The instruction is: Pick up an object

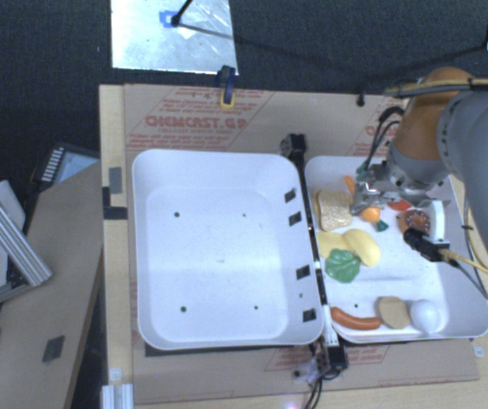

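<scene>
My gripper (pixel 365 199) hangs low over the back of the right bin (pixel 461 309), beside the far edge of a slice of toy bread (pixel 332 210). A small orange piece (pixel 371 215) lies just below the gripper and a red piece (pixel 401 204) sits to its right. An orange carrot-like bit (pixel 349 184) shows just left of the gripper. Nearer the front lie a yellow toy (pixel 361 245), a green leafy toy (pixel 342 265), a red sausage (pixel 356 319), a brown potato-like piece (pixel 391 312) and a white egg (pixel 425 316).
The left bin (pixel 154 254) stands beside the right one, joined by black clips (pixel 301 273) along the shared wall. The grey arm with its orange band (pixel 427 122) comes in from the right above the right bin's far corner. A dark and red toy (pixel 416 222) lies near the right wall.
</scene>
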Robot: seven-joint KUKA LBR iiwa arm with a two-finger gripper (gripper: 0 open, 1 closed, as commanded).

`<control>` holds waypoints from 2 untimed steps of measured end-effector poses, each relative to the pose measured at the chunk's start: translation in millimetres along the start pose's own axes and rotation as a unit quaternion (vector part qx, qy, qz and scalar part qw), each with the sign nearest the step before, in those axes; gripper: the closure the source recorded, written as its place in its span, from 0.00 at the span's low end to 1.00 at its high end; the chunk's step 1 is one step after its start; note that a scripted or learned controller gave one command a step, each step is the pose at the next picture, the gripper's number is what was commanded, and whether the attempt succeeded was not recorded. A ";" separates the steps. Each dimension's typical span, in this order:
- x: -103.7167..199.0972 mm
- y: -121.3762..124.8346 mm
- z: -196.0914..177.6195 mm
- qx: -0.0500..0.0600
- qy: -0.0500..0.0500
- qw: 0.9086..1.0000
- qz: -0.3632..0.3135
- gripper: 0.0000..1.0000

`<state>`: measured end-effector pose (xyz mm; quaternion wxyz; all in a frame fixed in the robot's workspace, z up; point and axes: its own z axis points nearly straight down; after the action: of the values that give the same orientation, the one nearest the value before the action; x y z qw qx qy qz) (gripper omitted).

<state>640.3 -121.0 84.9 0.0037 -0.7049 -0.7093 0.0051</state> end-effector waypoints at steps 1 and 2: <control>-15.6 -71.1 1.8 -0.004 0.001 1.000 0.004 1.00; 25.9 -15.4 -29.8 -0.010 0.001 1.000 -0.001 1.00</control>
<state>625.1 -95.1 114.8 -0.0027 -0.7043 -0.7099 -0.0025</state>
